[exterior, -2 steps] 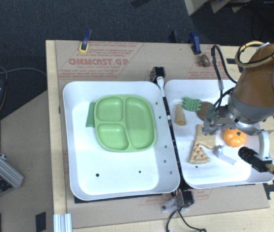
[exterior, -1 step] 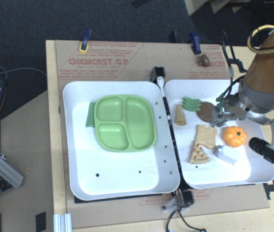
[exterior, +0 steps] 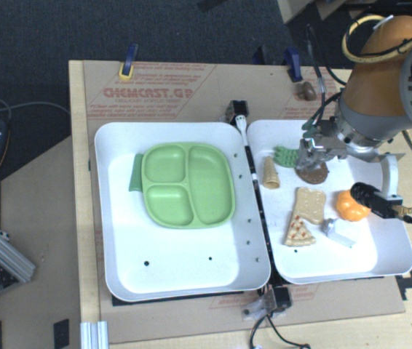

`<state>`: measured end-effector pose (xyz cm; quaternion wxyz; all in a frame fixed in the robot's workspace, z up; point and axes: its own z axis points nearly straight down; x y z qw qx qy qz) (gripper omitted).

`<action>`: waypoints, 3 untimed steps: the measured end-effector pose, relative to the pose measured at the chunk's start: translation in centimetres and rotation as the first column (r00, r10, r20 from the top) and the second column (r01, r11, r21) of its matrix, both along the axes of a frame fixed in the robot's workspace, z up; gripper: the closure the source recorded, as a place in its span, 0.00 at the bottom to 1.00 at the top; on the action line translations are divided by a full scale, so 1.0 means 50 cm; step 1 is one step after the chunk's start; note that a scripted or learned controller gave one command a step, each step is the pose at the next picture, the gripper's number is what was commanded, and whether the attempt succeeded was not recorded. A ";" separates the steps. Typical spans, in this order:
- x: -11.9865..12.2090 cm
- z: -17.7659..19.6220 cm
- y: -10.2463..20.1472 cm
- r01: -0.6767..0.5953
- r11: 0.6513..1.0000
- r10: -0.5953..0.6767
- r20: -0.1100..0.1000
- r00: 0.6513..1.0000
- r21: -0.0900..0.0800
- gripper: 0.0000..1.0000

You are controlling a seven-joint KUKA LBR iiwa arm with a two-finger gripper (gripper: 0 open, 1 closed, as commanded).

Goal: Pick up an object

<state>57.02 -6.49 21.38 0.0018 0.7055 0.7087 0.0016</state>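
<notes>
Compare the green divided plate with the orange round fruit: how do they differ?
The green divided plate lies flat in the left bin and is far larger; the orange round fruit is small and ball-shaped, in the right bin. The plate has three compartments; the fruit is smooth. Neither is in the gripper.

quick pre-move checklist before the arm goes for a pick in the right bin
1. Pincer over the right bin: ok.
2. A target under it: ok, a brown round object sits just below.
3. Object between the pincer's tips: cannot tell.
4. Neighbours clear of the descent: not ok, a green toy lies right beside the brown object.
5. Other picks in reach: ok, orange fruit, cracker and pizza slice lie apart.
6. Green divided plate out of the way in the left bin: ok.
</notes>
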 end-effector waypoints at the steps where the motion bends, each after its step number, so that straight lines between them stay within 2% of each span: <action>1: 0.030 0.002 0.034 0.001 1.000 -0.001 -0.001 1.000 0.000 1.00; 2: 0.044 0.033 0.014 0.004 1.000 -0.004 -0.001 1.000 -0.001 1.00; 3: 0.034 0.039 0.015 0.005 1.000 -0.005 -0.005 1.000 0.000 1.00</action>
